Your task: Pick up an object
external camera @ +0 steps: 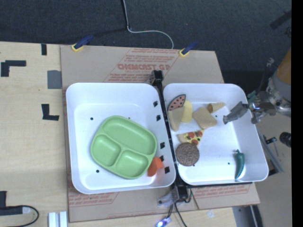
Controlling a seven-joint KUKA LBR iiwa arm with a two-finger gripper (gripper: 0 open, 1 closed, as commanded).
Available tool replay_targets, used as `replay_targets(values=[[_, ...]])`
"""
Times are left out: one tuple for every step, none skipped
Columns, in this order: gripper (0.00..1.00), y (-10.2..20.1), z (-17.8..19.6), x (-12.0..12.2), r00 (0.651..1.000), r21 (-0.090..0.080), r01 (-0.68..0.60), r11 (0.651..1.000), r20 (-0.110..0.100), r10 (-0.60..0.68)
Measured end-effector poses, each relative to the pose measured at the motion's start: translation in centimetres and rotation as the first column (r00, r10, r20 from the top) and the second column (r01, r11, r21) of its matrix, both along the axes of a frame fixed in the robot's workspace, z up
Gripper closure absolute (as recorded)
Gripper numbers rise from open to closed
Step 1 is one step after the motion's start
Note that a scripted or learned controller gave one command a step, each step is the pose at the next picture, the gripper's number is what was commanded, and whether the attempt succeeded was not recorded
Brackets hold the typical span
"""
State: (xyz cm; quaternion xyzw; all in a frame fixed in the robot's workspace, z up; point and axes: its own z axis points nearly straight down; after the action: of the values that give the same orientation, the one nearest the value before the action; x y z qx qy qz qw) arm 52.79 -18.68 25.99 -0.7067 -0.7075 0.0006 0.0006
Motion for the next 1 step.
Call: replay_targets(values=[[0.00, 4.58, -15.49, -4.97, 1.000, 0.008, -0.001, 1.000, -0.018, 0.001]])
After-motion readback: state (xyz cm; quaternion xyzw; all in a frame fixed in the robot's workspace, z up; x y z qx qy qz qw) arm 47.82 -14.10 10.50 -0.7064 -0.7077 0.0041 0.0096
